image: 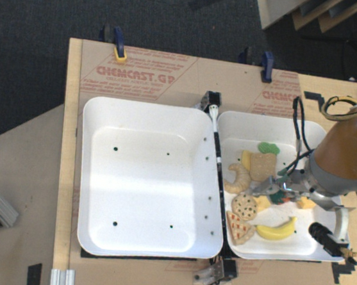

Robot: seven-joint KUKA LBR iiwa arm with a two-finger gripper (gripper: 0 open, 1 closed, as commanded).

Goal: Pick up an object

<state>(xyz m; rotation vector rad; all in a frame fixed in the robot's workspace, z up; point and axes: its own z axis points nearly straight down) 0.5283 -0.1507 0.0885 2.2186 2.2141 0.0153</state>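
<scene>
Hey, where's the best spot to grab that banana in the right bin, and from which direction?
Grip the banana at its thick middle, coming straight down with the fingers across its width. It lies flat, apart from the wall of the right bin, so both long sides look open.

I see two bins on the counter (pixel 73 158); the toy food (pixel 255 200) lies in the right bin (pixel 232 123).
</scene>
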